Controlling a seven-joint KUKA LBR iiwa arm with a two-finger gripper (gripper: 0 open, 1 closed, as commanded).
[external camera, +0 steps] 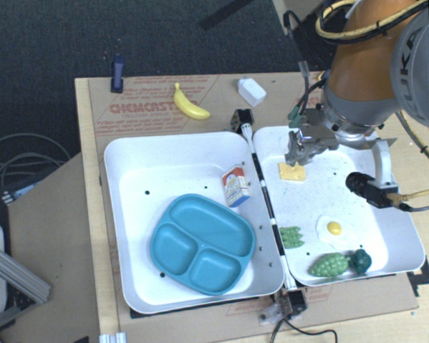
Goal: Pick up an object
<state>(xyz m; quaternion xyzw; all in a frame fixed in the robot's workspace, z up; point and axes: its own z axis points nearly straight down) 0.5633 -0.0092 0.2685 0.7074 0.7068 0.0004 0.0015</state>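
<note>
The grey two-finger gripper [297, 156] hangs low in the right-hand shallow white bin [412, 246], at its eleven o'clock corner, just above a flat yellow cheese-like wedge [293, 173]. I can't tell whether its fingers are spread or closed, nor whether they touch the wedge; nothing visibly sits between them. To do this well, I'd judge it should centre over the wedge and come straight down, since something so flat gives little to pinch. The arm's bulk covers the bin's twelve o'clock edge. Towards six o'clock lie a fried-egg toy [333, 229], green pea pods [290, 236] and a knobbly green vegetable [328, 266].
</note>
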